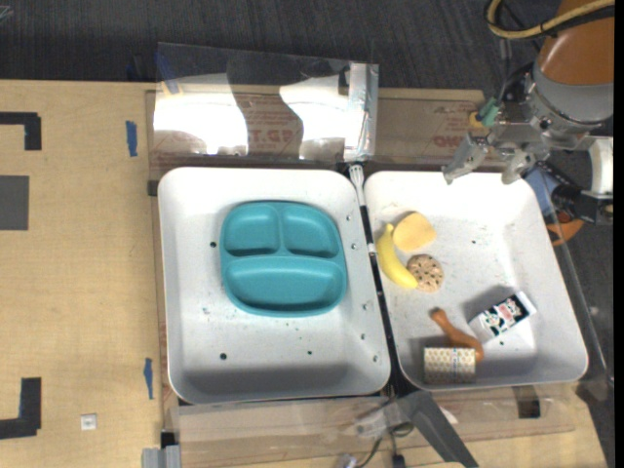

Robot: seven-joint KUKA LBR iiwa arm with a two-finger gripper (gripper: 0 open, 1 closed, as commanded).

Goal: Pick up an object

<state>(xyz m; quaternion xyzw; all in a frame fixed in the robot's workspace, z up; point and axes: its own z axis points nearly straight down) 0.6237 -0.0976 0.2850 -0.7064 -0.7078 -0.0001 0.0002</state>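
Note:
The right bin (546, 261) holds several small objects. A yellow banana (392, 259) lies beside a yellow-orange rounded piece (415, 230) and a speckled cookie (425, 272). Nearer the front lie a brown stick-shaped item (451, 327), a beige patterned cylinder (449, 361) and a small white carton with dark print (501, 315). My gripper (485, 165) hangs over the bin's far edge, well behind the objects. Its two fingers are spread apart with nothing between them.
The left bin (185, 261) carries a teal divided plate (284, 257). A clear plastic sheet (263, 110) stands behind the bins. Cardboard surface (68, 261) extends to the left. The arm's orange band (580, 52) is at the upper right.

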